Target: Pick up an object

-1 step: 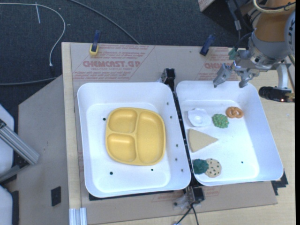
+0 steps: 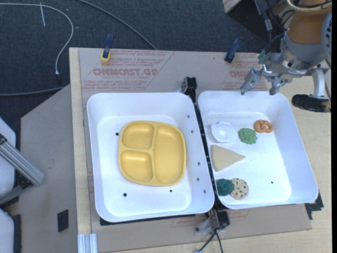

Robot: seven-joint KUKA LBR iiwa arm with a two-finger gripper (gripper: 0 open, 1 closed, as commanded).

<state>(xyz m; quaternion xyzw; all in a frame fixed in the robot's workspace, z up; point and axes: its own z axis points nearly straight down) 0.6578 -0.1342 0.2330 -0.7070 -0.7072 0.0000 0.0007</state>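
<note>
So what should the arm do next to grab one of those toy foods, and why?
Probably swing inward and lower toward the pretzel. The gripper hangs above the far rim of the right bin with its fingers spread and nothing between them. The pretzel is the nearest piece and lies a little apart from the broccoli, so the fingers have some room.

Two blue clamps (image 2: 107, 47) (image 2: 232, 50) grip the cardboard-covered bench (image 2: 134, 73) at its far edge; thin white cable (image 2: 64, 20) loops over dark carpet (image 2: 158, 15) beyond
</note>
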